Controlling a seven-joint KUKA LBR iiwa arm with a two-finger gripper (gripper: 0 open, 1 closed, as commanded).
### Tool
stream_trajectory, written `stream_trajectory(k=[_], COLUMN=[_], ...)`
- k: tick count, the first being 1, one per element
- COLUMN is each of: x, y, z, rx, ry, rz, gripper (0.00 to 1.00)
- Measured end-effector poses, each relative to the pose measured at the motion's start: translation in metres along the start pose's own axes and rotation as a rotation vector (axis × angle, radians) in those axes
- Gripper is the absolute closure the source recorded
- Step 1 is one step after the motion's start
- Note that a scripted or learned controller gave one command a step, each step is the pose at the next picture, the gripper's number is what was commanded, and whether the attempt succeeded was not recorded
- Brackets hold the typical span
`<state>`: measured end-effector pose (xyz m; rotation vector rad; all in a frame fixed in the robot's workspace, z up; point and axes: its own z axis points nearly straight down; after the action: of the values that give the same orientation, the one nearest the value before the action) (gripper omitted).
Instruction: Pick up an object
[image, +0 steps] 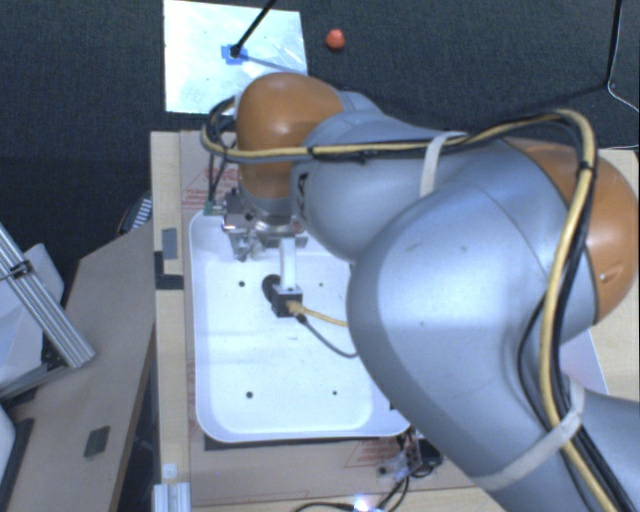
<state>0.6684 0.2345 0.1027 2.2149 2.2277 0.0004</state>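
My gripper (256, 238) hangs under the orange wrist band (280, 120), low over the far end of the left white bin (250, 400). The bin floor near it is bare white with a few small dark dots. The big grey arm crosses the view from the right and hides the right bin and the left bin's right side. I see nothing held at the gripper.
A small red ball (335, 39) and a white sheet (235, 55) lie on the dark floor beyond the bench. An aluminium rail (40, 310) and a cardboard panel (110, 340) stand to the left of the bin.
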Motion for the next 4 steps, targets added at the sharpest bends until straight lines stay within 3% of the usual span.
stream_trajectory(k=[1, 3, 4], x=[-0.004, -0.009, 0.001], y=[-0.075, -0.121, -0.023], z=[0.020, -0.159, -0.229], rx=[0.007, -0.001, -0.013], ry=[-0.001, 0.001, 0.004], rz=[0.005, 0.003, 0.001], gripper=[1.00, 1.00, 1.00])
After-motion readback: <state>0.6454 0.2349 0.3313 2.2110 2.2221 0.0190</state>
